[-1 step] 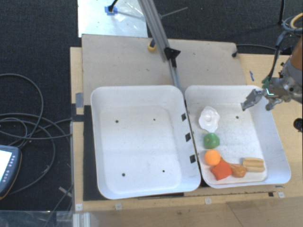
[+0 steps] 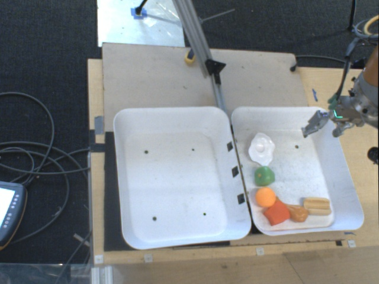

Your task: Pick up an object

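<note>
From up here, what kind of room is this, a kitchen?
Probably a robotics lab: a robot arm reaches over two white bins, toy-like food lies in one, and cables trail across the dark carpet.

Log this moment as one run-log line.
pincer: open, above right bin's upper right edge, holding nothing | right bin: white object, green ball, orange ball, red block

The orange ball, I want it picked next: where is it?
In the right bin, near its left wall, the orange ball lies below the green ball, touching the red block.
</note>
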Available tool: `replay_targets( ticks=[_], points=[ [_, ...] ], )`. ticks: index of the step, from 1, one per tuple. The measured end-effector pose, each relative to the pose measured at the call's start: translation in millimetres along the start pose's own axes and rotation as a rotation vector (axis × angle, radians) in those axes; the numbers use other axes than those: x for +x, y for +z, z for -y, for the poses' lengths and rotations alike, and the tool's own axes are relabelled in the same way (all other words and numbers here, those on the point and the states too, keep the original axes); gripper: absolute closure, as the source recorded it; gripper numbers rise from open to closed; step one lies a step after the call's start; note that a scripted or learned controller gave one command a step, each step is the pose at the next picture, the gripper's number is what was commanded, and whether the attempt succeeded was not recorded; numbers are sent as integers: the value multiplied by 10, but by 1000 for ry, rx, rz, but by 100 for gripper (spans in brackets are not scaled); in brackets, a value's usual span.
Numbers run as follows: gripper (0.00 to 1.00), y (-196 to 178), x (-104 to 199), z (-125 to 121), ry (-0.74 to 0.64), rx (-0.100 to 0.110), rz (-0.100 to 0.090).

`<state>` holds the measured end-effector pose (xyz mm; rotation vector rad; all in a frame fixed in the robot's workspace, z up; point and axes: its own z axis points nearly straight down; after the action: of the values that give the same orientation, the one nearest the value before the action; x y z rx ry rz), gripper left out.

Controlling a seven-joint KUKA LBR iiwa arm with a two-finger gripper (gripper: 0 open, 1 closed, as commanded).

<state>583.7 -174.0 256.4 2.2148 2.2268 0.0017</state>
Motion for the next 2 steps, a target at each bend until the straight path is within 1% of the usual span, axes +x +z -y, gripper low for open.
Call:
replay_targets(
  ticks=[1, 2],
  points=[
    [0, 599, 39, -61, 1, 5, -1],
    [0, 1059, -33, -95, 5, 4, 0]
  ],
)
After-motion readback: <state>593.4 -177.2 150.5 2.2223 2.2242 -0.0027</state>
